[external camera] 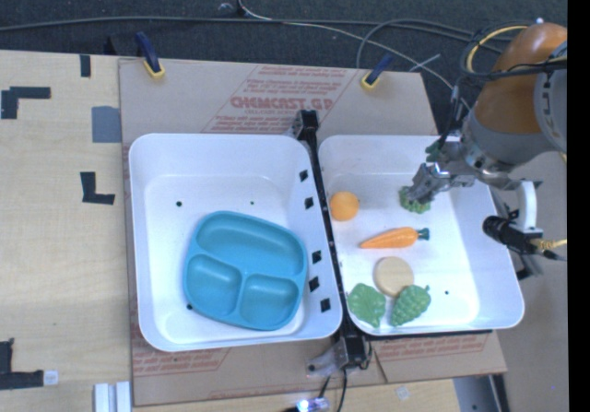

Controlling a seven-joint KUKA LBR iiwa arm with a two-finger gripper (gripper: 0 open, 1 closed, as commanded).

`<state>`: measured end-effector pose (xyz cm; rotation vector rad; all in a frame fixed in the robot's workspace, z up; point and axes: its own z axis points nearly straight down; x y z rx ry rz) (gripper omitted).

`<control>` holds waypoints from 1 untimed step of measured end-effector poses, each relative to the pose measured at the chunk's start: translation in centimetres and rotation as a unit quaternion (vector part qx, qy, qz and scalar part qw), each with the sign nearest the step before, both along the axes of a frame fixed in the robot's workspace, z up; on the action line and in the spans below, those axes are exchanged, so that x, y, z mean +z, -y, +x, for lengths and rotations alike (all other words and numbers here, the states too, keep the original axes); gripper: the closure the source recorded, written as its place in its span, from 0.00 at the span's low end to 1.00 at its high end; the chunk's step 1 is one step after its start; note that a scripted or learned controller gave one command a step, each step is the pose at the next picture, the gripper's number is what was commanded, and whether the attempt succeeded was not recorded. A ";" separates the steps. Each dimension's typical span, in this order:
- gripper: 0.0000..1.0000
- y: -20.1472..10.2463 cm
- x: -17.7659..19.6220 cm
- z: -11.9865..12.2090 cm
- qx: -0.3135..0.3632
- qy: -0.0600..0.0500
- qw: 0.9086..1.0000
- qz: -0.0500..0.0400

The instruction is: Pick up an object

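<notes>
We see two shallow white bins side by side on a cardboard sheet (277, 97), with the arm (512, 101) reaching in from the right over the right bin (369, 157). Its gripper (422, 191) sits low in the upper right part of that bin, right at a small green leafy piece (415, 202); the piece appears to touch the gripper's tip, but we cannot tell whether it is clamped or how wide the gripper stands. Below and to the left, well apart from the gripper, lies a carrot (392, 238), and further left an orange ball (344, 206) rests near the divider. Toward the front of the bin a pale round disc (394, 274) lies just above two green leafy items (387, 305) set close together. The left bin (161, 157) holds a blue divided tray (245, 269) lying flat.
</notes>
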<state>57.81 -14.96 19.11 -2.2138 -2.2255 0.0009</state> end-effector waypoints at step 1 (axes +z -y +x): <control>1.00 -4.7 1.3 -1.5 0.000 0.000 1.000 0.000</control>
